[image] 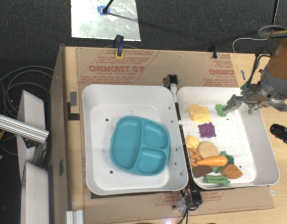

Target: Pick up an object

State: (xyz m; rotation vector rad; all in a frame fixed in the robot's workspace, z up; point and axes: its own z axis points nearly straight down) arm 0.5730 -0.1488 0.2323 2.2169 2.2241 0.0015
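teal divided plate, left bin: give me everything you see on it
The teal plate is a rounded-rectangle tray, smooth and matte like plastic, with three compartments: one large on the view's left, two smaller on the right, split by raised ridges. It lies flat, face up, turned slightly askew, near the middle of the left bin, resting on the bin floor. Its compartments hold nothing, and it touches no wall and no other item.
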